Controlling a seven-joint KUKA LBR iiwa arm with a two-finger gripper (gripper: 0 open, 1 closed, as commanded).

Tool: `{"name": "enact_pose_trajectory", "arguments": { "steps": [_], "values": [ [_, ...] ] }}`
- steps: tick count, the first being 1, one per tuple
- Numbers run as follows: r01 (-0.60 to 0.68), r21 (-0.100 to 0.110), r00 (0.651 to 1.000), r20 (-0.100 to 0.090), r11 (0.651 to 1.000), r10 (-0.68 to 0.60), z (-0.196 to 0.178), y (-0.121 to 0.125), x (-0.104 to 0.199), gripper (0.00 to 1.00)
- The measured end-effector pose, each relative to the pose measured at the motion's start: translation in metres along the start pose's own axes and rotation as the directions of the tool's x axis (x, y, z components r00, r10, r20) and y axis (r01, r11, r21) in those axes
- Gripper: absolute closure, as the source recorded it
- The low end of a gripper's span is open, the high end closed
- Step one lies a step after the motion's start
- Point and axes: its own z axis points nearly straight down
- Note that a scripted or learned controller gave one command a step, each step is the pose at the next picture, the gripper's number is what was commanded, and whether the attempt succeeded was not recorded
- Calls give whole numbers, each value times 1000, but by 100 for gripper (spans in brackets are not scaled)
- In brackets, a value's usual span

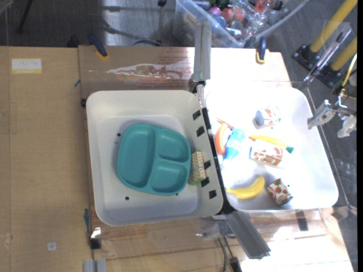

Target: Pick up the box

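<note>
The gripper (342, 113) is at the 3 o'clock edge of the view, seen only in part, and it is too small and pale to read more.

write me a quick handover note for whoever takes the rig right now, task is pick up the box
Gripper: at the right edge, outside the right bin, holding nothing that can be seen.
Box: lies in the middle of the right bin, beside the yellow marker and the blue bottle. A smaller patterned box sits near the banana.
Left bin: holds a teal tray.
Done: nothing; no box lifted.
Left: reach in, grasp, lift.
</note>
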Motion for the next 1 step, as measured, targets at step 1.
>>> {"name": "enact_pose_trajectory", "arguments": {
  "steps": [1],
  "values": [
    [-96,4,995,-1,995,96,102,-39,58,0]
  ]
}}
